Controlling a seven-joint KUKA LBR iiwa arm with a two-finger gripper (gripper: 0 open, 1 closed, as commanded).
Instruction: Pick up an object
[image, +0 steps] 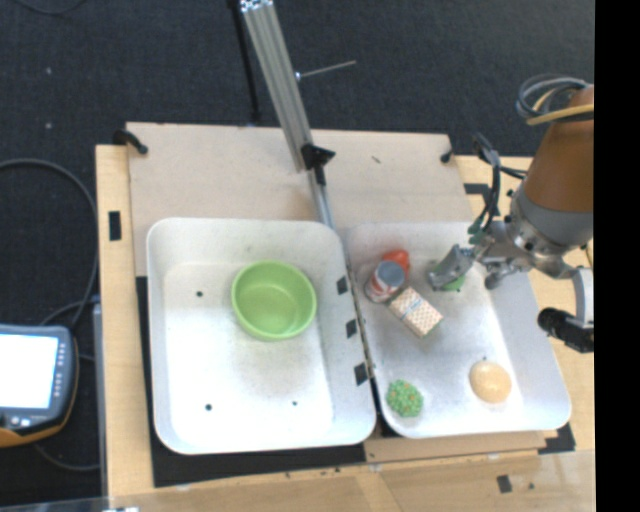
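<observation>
My gripper (450, 272) hangs over the upper right part of the right bin (528, 330), reaching in from the right. A small green piece (454, 285) shows just under its tip; whether it is held is unclear. Left of the gripper stands a can with an orange cap (386, 277), and a patterned box (416, 312) lies tilted beside it. A green fuzzy ball (405, 397) and a pale yellow rounded object (490, 381) rest near the bin's front. In the left bin (165, 330) sits a green bowl (273, 298).
A slanted metal pole (288, 95) rises from the bench behind the bins, its foot between them. A screen device (30, 385) lies off the bench at the far left. The wooden bench top (220, 170) runs behind both bins.
</observation>
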